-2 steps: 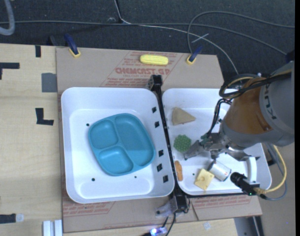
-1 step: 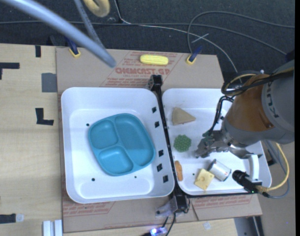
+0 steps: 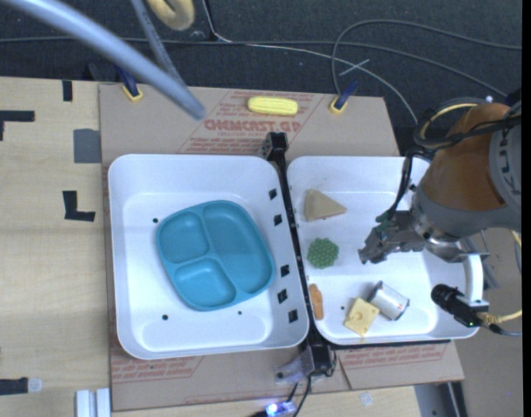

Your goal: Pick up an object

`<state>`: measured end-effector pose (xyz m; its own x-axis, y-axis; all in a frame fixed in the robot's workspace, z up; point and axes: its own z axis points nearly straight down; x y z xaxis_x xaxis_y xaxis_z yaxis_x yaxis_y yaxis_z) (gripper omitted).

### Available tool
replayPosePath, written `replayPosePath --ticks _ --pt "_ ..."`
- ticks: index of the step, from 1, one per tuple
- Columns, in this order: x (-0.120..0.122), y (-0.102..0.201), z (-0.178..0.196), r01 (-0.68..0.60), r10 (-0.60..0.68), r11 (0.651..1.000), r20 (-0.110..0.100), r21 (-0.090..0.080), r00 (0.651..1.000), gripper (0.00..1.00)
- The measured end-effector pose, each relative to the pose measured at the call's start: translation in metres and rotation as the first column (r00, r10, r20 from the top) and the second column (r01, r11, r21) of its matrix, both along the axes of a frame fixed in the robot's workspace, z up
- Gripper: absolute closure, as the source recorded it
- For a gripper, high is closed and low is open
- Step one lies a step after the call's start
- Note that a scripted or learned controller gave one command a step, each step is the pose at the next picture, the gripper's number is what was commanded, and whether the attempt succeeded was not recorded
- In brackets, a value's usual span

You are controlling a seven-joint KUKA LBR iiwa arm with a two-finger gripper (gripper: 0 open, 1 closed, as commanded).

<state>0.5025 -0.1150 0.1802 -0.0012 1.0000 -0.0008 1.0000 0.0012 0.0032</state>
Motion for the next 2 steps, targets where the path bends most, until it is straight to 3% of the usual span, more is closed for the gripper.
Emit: replayPosePath --ticks 2 --pt "0.000 -0.011 0.090 0.000 0.000 1.000 0.001 -0.001 1.000 1.00"
